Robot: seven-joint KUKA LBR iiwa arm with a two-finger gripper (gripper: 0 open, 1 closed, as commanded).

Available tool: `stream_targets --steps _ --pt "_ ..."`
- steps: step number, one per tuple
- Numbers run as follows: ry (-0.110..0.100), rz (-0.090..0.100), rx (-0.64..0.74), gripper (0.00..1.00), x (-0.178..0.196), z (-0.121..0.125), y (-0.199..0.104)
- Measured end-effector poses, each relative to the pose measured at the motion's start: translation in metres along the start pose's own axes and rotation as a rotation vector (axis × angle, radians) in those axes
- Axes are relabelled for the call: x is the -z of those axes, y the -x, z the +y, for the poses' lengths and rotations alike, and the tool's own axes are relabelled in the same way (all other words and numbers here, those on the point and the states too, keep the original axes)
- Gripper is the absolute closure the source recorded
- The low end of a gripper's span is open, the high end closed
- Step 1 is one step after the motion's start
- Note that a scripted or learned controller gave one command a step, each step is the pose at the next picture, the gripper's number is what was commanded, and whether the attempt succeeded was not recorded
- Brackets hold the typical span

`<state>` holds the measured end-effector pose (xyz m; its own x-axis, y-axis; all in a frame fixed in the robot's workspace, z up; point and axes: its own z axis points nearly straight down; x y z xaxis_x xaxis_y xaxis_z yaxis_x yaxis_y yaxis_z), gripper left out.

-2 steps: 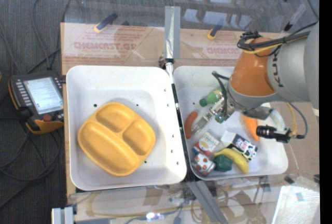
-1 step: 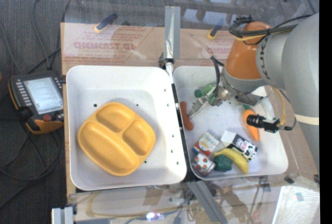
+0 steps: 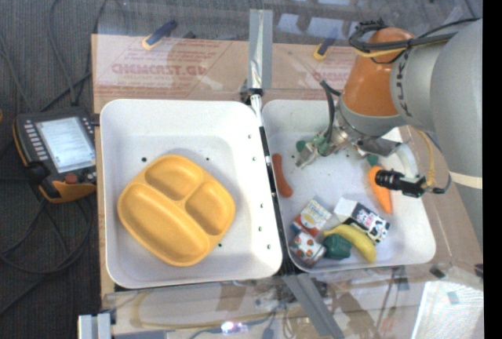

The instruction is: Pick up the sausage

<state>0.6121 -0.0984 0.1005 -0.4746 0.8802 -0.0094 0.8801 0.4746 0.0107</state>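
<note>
The sausage [image 3: 281,175] is a short reddish-brown link lying lengthwise against the left wall of the right bin [image 3: 423,243]. My gripper [image 3: 301,153] hangs over the upper middle of that bin, pointing left and down. It is a little to the right of the sausage's upper end and apart from it. Its two fingers stand open with nothing between them. The grey arm with its orange band [image 3: 375,86] comes in from the right.
Near the right bin's front lie a banana [image 3: 354,241], a green item [image 3: 339,247], a small carton [image 3: 314,213], a can [image 3: 307,249] and a black-and-white box [image 3: 369,221]. A carrot [image 3: 380,188] lies at the right. The left bin [image 3: 125,125] holds a yellow divided plate [image 3: 177,208].
</note>
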Motion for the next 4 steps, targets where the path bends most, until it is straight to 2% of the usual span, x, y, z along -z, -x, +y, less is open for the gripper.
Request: stream_targets --steps 1,2,3,4 --pt "-0.008 0.010 0.362 1.00 0.084 -0.006 -0.058" --pt "-0.005 0.011 0.738 1.00 0.178 -0.049 -0.101" --pt "-0.002 0.015 1.167 1.00 0.114 -0.040 -0.110" --pt "0.002 0.014 1.167 1.00 0.123 -0.039 -0.111"
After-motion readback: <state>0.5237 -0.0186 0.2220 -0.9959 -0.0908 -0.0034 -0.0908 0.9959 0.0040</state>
